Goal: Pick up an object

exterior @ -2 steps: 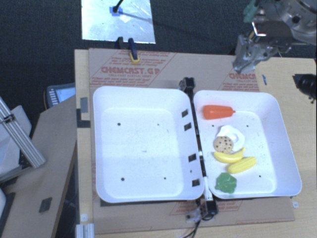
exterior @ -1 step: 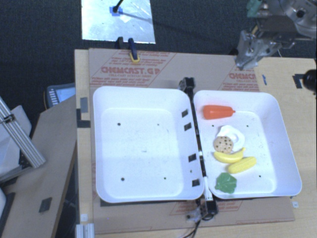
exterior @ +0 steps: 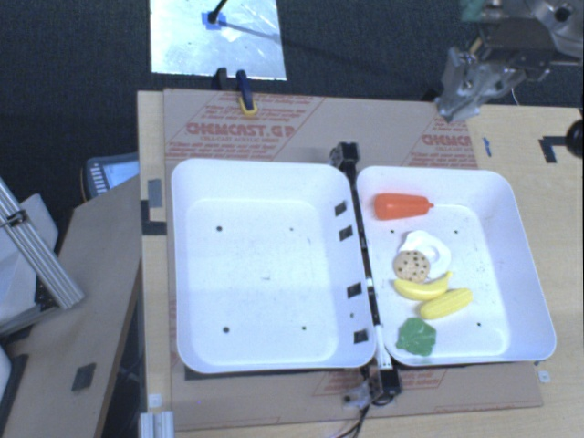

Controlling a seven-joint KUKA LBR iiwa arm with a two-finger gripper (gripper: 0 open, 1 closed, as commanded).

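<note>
Above the bench's far right corner, the gripper (exterior: 461, 94) of a grey arm hangs over brown cardboard (exterior: 274, 128), well apart from the toys it is meant to pick from; whether it is spread or pressed together cannot be told from this angle. All candidates lie in the right bin (exterior: 525, 272), clustered toward its left half: an orange carrot (exterior: 401, 205) near the far wall, a white fried egg (exterior: 427, 247) with a speckled cookie (exterior: 411, 265) overlapping its near edge, a curved yellow banana (exterior: 422, 287) touching the cookie, a second yellow piece (exterior: 445, 303) just beside it, and a knobbly green vegetable (exterior: 417, 337) near the front rim. The left bin (exterior: 265, 263) sits alongside. Judged from this layout, the carrot looks the cleanest target: it lies alone, tapered and smooth, so a descent straight over its thick middle, closing across its width, seems wise. The crowded, glossy plastic pieces below risk slipping or being nudged together.
</note>
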